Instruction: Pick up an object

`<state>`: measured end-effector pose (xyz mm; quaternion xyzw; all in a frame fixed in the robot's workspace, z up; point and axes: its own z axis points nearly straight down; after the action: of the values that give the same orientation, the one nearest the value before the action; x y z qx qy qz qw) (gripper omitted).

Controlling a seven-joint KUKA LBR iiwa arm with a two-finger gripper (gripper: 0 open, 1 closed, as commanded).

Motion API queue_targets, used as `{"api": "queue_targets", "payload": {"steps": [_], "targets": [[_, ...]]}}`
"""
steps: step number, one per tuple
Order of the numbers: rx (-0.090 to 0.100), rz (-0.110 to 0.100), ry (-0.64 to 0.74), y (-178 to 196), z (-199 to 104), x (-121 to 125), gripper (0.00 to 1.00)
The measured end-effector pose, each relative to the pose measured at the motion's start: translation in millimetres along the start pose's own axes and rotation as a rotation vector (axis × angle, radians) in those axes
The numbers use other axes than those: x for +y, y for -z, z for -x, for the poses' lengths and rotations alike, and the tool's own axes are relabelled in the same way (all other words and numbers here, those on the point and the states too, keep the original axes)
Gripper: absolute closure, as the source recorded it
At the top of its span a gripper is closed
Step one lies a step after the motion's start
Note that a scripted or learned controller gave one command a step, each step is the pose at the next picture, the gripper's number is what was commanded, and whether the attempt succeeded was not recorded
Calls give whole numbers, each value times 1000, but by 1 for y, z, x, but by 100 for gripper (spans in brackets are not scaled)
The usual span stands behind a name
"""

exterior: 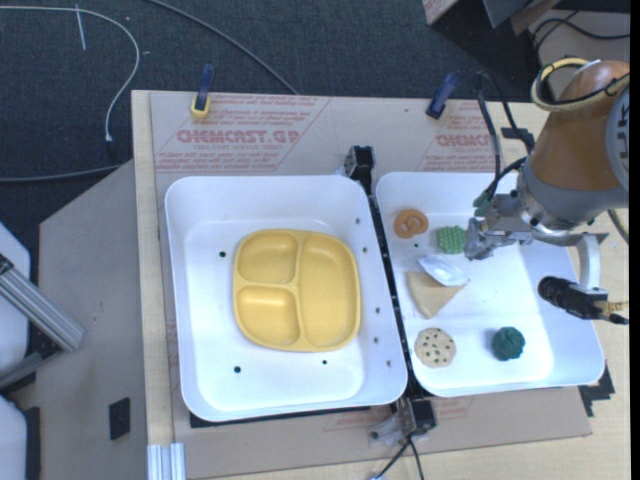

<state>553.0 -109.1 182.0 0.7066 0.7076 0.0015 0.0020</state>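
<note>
Bench bins [200, 218] — yellow tray [297, 290] L, food toys R

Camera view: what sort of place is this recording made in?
Probably a robotics lab test bench, not a kitchen: two white bins clamped onto a board, a yellow divided plate, toy foods such as a cookie, loose cables over dark carpet.
</note>
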Motion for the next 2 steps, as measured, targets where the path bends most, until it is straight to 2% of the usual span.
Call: {"api": "queue_targets", "payload": {"steps": [1, 2], "targets": [[-1, 2, -1, 53, 11, 3, 100], [0, -1, 0, 70, 10, 4, 100]]}}
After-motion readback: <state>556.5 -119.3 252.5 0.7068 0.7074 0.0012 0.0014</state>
